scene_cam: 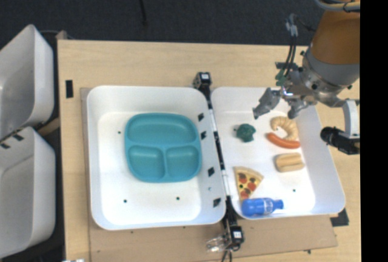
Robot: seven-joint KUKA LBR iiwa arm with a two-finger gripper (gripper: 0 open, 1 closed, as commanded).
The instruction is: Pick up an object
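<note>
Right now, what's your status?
Gripper open, holding nothing, above right bin. Croissant just below it. Hot dog touching croissant.

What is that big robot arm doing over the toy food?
The grey and orange robot arm's gripper hangs open above the right white bin, holding nothing. Below it lie a green toy broccoli, a tan croissant, a red sausage, a bread roll, a pizza slice and a blue bottle. A teal divided plate sits in the left white bin.

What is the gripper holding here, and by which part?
Nothing. The gripper hangs open above the right bin, its fingers bare, just above the croissant.
</note>
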